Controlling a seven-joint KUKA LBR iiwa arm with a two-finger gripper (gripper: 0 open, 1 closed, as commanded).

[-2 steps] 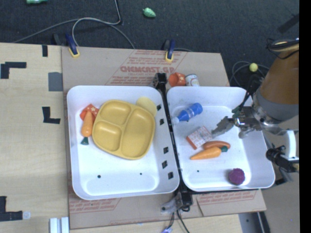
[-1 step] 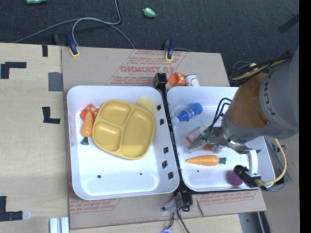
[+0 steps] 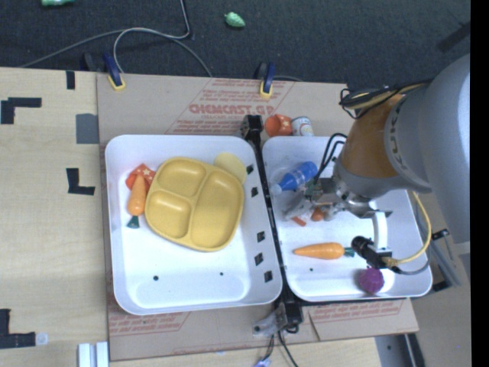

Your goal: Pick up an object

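My gripper (image 3: 312, 202) reaches down into the right bin (image 3: 405, 285) from the right, low over the bin's middle. A blue bottle (image 3: 295, 177) lies just up and left of it, and small orange-red bits (image 3: 299, 220) lie right beneath it. An orange carrot (image 3: 319, 251) lies below the gripper on the bin floor. A purple round object (image 3: 371, 280) rests in the bin's lower right corner. The wrist and cables hide the fingers.
The left bin (image 3: 183, 293) holds a yellow divided plate (image 3: 192, 203), an orange carrot (image 3: 137, 197) with a red piece at its left, and a pale yellow object (image 3: 230, 164) behind the plate. An orange ball (image 3: 277, 125) and a white item (image 3: 302, 126) sit beyond the bins.
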